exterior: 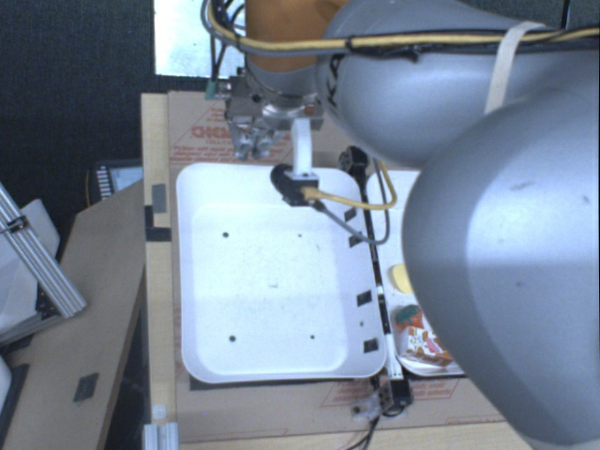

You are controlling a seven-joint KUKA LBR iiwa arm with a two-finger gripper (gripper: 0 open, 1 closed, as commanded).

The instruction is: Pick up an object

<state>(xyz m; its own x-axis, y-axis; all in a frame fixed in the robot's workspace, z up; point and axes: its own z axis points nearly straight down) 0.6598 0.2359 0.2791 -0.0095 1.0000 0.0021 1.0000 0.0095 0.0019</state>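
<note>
Bright, even overhead light; white bin (pixel 272 279) glares softly; near arm (pixel 506 251) looms blurred; surroundings dim.

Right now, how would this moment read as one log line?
arm: over bins | gripper: above left bin's far edge | grasp: none seen | right bin: items, mostly hidden

We see the bench (pixel 103 279), a light brown board surface. Directly on it rests printed cardboard sheeting (pixel 202 139). The left white bin (pixel 202 251) sits on that sheeting. The right bin (pixel 448 368) adjoins it and is mostly covered by the arm.
</note>
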